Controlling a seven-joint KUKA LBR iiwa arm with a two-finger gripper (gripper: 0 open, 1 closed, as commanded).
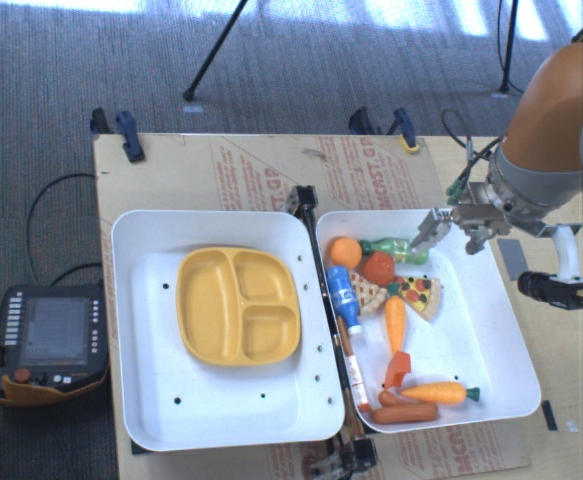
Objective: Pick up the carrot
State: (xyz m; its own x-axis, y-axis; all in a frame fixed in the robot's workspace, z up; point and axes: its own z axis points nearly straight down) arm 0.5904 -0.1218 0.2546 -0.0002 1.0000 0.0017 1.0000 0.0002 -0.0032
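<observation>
You're at the start, nothing picked yet. The two-finger gripper [441,230] hovers over the upper part of the right shallow white bin [501,338], near the green plastic bottle [396,251]; its fingers look spread apart w/ nothing between them, though they're small here. The orange toy carrot w/ the green tip [437,393] lies flat near the bin's front edge, just above the red sausage [404,413]. A second orange carrot-like piece [396,322] lies mid-bin, beside the pizza slice toy [419,295]. The yellow divided plate [239,304] sits in the left bin. Left to do, I'd say: approach, descend, close, lift.
</observation>
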